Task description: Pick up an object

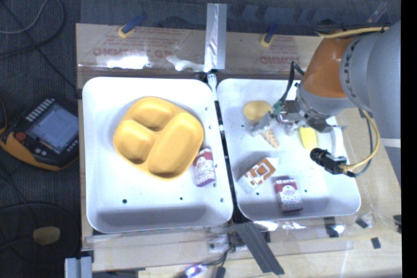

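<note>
Over the right-hand white bin [352, 202], upper middle, hangs the claw [291, 115] of the grey arm [371, 81], orange band [324, 72] above the wrist; its tip is masked by the wrist housing, so how far it stands apart, and whether it has hold of anything, cannot be told. Just left of the claw: one round pale-yellow object [256, 110], lying on the bin floor. Just below and left of the claw: one small tan, elongated item [270, 137], near the tip though contact cannot be judged. Just right of the claw and slightly lower: one yellow object [307, 137], partly hidden by the wrist. Below the claw, well apart: one orange-and-white packet [260, 172] lying flat; beside it, lower and to the right, one small red-and-white carton [288, 194] near the bin's front wall. Right of and below the claw: black cable fitting [324, 158] with yellow cable [366, 156] looping off the arm. Far left of the claw, across the divider, in the left-hand white bin [104, 205]: one large yellow lobed moulded piece [157, 136], and, close against its lower right edge, one small red-and-white carton lying by the divider [204, 167]. Beyond that bin, on the dark floor: one orange-and-black handheld pendant [44, 135] with screen.
</note>
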Controlling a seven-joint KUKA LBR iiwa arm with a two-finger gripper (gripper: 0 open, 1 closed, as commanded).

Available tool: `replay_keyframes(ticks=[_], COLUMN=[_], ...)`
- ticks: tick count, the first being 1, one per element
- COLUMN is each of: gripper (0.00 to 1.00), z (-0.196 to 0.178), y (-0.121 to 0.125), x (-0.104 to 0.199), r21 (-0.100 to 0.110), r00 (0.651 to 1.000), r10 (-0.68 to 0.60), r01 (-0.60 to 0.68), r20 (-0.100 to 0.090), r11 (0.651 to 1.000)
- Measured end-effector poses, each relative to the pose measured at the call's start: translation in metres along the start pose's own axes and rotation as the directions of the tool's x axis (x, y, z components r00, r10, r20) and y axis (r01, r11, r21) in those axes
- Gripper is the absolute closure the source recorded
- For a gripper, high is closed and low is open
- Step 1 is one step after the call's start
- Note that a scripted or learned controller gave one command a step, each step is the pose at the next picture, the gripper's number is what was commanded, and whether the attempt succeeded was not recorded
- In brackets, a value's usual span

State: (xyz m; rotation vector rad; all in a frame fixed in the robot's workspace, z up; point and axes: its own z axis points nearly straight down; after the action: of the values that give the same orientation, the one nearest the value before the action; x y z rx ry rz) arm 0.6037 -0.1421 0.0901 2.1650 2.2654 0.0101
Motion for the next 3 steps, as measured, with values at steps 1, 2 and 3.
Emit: replay_keyframes(ticks=[1,2,3], gripper=[1.00,1.00,1.00], z=[-0.012,-0.114,-0.122], y=[0.002,-0.005,-0.004], x=[0.001,0.088,0.090], r21=[-0.005,0.011,0.012], r00=[1.000,0.999,0.999], r10=[0.000,-0.035,-0.038], r01=[0.000,0.035,0.038], r20=[-0.002,-0.002,-0.005], r11=[1.000,0.999,0.999])
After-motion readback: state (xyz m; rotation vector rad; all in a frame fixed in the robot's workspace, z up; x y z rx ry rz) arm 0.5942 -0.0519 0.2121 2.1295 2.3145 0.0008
